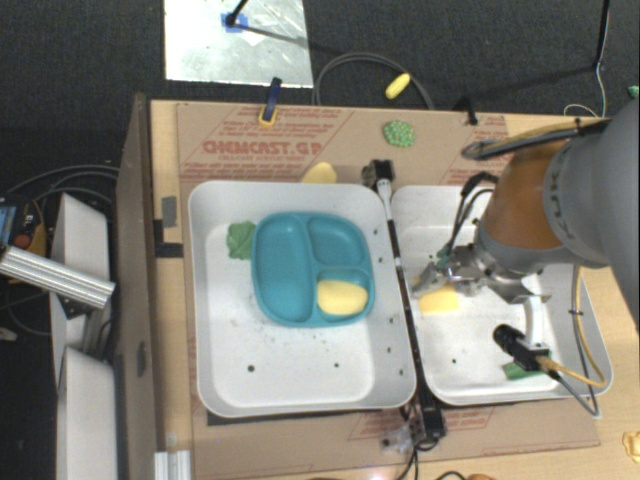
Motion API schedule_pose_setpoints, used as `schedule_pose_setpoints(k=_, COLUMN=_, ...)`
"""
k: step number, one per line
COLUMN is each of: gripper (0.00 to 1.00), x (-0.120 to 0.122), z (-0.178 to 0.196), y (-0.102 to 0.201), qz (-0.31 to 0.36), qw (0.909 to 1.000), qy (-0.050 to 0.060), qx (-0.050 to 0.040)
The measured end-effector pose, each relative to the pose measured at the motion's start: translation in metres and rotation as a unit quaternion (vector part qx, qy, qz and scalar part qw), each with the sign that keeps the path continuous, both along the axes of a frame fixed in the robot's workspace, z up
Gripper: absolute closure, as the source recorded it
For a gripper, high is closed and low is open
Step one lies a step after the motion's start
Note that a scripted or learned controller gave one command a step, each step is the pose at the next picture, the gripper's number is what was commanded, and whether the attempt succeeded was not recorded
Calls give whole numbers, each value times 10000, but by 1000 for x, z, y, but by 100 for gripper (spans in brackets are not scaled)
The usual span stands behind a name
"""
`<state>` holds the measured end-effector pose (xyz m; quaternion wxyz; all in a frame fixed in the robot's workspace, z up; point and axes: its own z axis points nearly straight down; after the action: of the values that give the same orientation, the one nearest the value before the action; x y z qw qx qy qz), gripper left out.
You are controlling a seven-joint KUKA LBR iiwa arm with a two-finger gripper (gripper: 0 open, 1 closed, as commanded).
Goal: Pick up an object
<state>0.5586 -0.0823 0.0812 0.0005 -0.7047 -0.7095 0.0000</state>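
My gripper (pixel 443 280) is low over the left part of the right bin (pixel 470 383). A small yellow piece (pixel 438 303) lies right under it, touching or nearly touching its tip. In the left bin (pixel 215 368) sits a teal divided plate (pixel 290 268) with a yellow lemon-like object (pixel 342 296) in its near right compartment. A green leafy piece (pixel 240 238) lies against the plate's left edge. A small green object (pixel 515 371) rests near the front of the right bin.
A yellow object (pixel 320 174) sits just behind the left bin on the cardboard. Farther back lie a green round object (pixel 400 133) and another yellow object (pixel 398 86). My arm (pixel 560 198) covers the right bin's back right.
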Motion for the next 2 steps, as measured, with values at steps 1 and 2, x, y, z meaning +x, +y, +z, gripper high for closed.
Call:
schedule_pose_setpoints(k=1, gripper=100, x=0, z=14, y=-1, qz=-14, qw=10000, qy=-18, qx=-3)
schedule_pose_setpoints(k=2, gripper=100, x=14, z=109, y=79, qz=33, qw=10000, qy=-58, qx=12)
